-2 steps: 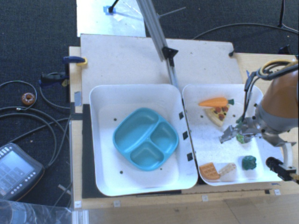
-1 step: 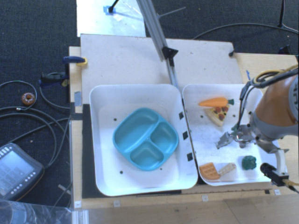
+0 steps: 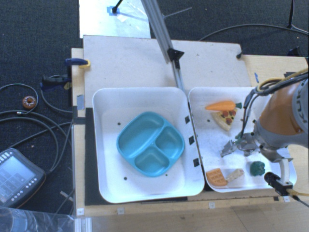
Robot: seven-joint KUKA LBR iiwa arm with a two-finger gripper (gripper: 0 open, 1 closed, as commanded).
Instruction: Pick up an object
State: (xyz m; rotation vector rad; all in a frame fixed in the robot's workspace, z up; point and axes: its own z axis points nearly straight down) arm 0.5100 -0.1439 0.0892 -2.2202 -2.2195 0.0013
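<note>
The right bin [image 3: 203, 129] holds an orange carrot [image 3: 220, 106] at its far side, with a pizza slice [image 3: 226, 119] just below it. Along the near wall lie an orange waffle-like piece [image 3: 216, 177], a tan piece [image 3: 235, 175] and a green broccoli [image 3: 257, 167]. My gripper [image 3: 231, 149] hangs over the middle of this bin, between the pizza slice and the tan piece, with bare bin floor under it. I see nothing held in it. The arm's orange band [image 3: 285, 112] covers the bin's right side.
The left bin [image 3: 108, 178] holds a blue divided plate [image 3: 150, 143]. A grey pole [image 3: 161, 30] slants down from the top to the gap between the bins. Cables and a tablet [image 3: 14, 178] lie on the floor at the left.
</note>
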